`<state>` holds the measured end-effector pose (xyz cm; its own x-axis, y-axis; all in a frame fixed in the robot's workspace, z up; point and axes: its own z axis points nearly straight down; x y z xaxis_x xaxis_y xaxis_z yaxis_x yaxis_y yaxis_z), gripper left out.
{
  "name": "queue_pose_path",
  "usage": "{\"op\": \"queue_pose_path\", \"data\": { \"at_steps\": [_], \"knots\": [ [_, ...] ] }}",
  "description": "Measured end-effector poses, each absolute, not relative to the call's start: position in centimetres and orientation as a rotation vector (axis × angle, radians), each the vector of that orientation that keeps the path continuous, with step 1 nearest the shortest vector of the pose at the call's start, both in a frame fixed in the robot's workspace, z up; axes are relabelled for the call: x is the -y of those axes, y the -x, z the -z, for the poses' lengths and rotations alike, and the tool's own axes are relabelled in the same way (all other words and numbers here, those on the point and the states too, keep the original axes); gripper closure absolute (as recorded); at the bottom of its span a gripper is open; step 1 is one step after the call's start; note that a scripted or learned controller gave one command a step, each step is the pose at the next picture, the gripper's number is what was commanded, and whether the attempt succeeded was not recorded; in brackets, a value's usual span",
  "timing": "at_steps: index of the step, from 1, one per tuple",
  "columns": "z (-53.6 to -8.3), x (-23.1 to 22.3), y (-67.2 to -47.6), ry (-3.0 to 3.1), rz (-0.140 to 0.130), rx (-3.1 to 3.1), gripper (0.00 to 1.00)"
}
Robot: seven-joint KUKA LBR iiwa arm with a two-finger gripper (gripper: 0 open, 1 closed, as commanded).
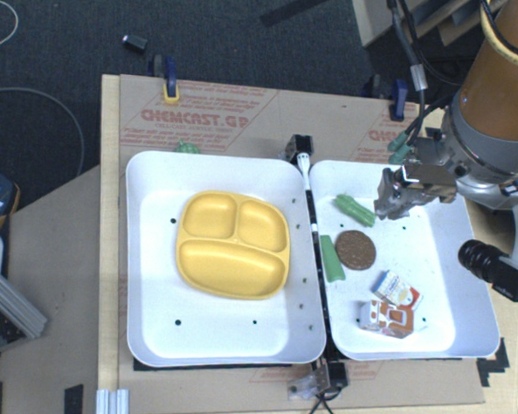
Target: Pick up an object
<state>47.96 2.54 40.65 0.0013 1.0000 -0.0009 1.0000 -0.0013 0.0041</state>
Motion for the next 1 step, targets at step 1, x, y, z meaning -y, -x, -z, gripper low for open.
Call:
{"op": "queue_pose_path", "data": {
  "at_steps": [1],
  "knots": [
    [-41.84, -5.33, -47.97, -2.216, -0.005, -2.223, 1.0]
  ]
}}
